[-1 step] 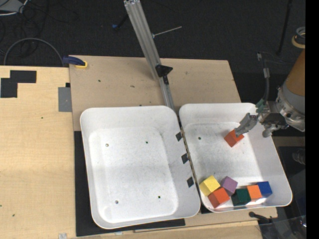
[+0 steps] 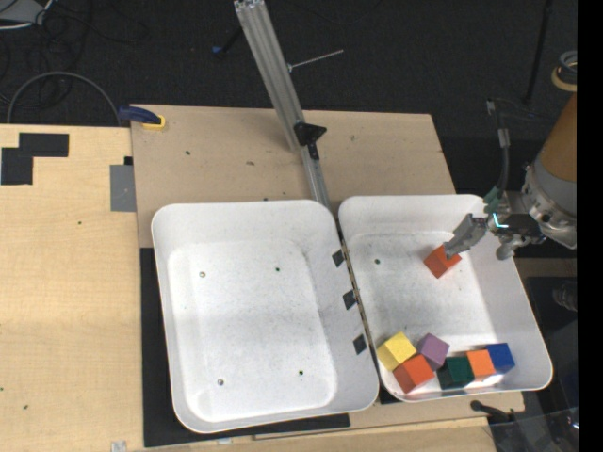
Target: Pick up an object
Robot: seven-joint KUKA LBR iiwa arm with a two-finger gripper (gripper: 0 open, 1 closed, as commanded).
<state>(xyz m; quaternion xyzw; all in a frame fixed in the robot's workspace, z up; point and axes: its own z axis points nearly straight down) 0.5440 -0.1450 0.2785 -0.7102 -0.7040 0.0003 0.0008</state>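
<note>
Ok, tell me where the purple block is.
The purple block sits in the right bin, near its front edge, between the yellow block and the green block.

Two shallow white bins sit side by side on the worktop [image 2: 236, 158]: the left bin [image 2: 170, 229] and the right bin [image 2: 518, 318]. Seven small blocks lie in the right bin (six of them crowded along its near edge). By colour, two are red, one alone [image 2: 441, 262] farther back and one [image 2: 413, 373] in the cluster, and one each is yellow [image 2: 397, 349], purple [image 2: 433, 348], green [image 2: 455, 372], orange [image 2: 481, 362] and blue [image 2: 501, 356]. One arm carries one tool [image 2: 495, 234].
</note>
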